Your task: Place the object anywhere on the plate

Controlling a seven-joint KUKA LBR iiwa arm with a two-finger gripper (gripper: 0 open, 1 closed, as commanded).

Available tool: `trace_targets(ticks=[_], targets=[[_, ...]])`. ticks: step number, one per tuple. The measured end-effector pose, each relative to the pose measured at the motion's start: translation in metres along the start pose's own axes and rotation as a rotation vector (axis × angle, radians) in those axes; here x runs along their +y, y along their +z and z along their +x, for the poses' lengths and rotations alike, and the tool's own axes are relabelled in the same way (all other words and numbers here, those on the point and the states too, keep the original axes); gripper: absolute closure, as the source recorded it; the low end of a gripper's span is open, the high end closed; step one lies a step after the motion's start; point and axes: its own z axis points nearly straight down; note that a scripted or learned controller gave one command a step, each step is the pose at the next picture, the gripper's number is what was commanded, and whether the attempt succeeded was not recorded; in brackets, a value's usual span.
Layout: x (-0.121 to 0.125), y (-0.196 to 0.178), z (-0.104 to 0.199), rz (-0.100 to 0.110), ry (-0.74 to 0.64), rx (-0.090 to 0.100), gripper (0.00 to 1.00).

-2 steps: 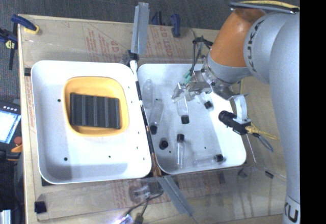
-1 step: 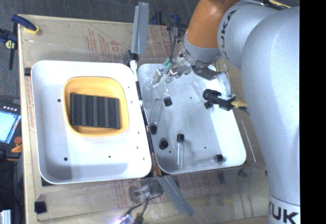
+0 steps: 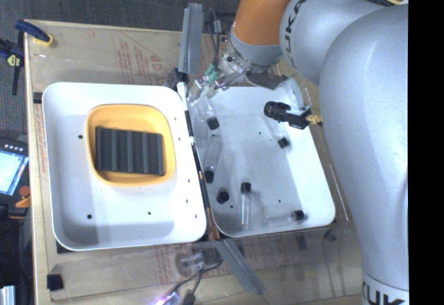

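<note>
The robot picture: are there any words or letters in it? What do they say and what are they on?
"KUK": big dark letters on the grey arm, cut off at the picture's bottom edge.
Red printing on the brown bench board: too faint to read.
Small lit screen at the left edge: too blurred to read.

arm [image 3: 361, 89]: I see grey, orange band [image 3: 267, 5] above wrist
bins [image 3: 69, 213]: both white
plate [image 3: 130, 147]: yellow rim, dark ribbed centre
vials [image 3: 245, 203]: clear, black caps
counter [image 3: 118, 44]: tan, faint red print
</note>
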Motion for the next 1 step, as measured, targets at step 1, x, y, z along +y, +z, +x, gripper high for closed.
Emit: trace_targets(ticks=[1], targets=[[0.0000,-0.0001,0.0000,0.000,0.000,0.000,0.00]])
